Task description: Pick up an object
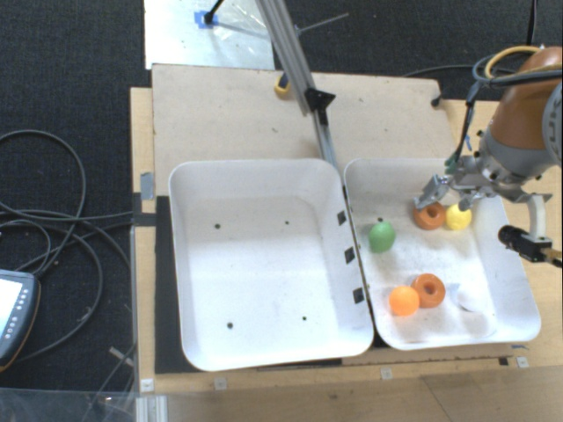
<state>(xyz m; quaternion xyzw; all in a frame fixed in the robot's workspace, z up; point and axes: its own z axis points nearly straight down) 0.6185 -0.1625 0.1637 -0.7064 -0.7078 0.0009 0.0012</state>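
Observation:
The right bin [515,310] holds a green ball [381,236], an orange ball [404,301], an orange ring [429,289], a second orange ring [429,217] and a yellow ball [458,217]. My gripper [447,197] hangs low over the far part of this bin, right above the second orange ring and the yellow ball. Its fingers [434,192] are spread apart, one toward the ring and one toward the yellow ball. Nothing sits between them.
The left bin [189,236] lies beside the right one, parted by a shared rim with black clips [349,255]. A slanted metal pole [295,55] crosses the back of the bench. Cables and a pendant [13,310] lie on the floor at the left.

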